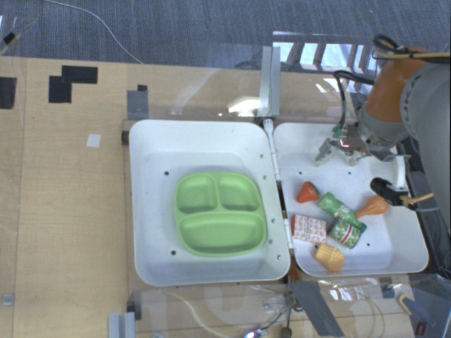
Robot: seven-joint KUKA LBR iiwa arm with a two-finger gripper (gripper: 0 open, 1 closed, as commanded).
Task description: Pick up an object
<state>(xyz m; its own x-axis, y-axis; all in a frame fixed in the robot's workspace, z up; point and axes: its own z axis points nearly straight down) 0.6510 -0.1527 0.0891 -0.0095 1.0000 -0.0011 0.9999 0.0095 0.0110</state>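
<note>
Over the right bin point(398, 248), up toward its twelve o'clock edge, we find the gripper point(338, 155) hanging above bare white floor, its fingers point(323, 151) splayed apart with nothing between them. The grey arm point(430, 111) with its orange band point(387, 94) reaches in from three o'clock. Every candidate for the pick lies apart from the gripper, down toward its six o'clock. Nearest, at about seven o'clock from the fingers, we have a red-orange cone-shaped toy point(306, 192). Just beside it at its four o'clock lies a green packet point(331, 204), tilted, and touching that one at its five o'clock end a second green packet point(347, 232) with a red and white label. At nine o'clock of that labelled packet, a red-and-white checked sachet point(309, 227) lies flat, close to the bin's left wall. The sachet and the labelled packet lie just beside each other; we cannot tell whether they touch. Below, toward six o'clock, a yellow ridged piece point(329, 257) sits near the bin's front rim. Out at three o'clock of the cluster, an orange carrot-shaped toy point(373, 206) points its narrow end toward the green packets. Across the divider, at nine o'clock, the left bin point(151, 259) carries a green divided plate point(220, 213) with three compartments, lying flat in its middle, well apart from the arm. Both bins rest on the pale wooden desk point(63, 210).
</note>
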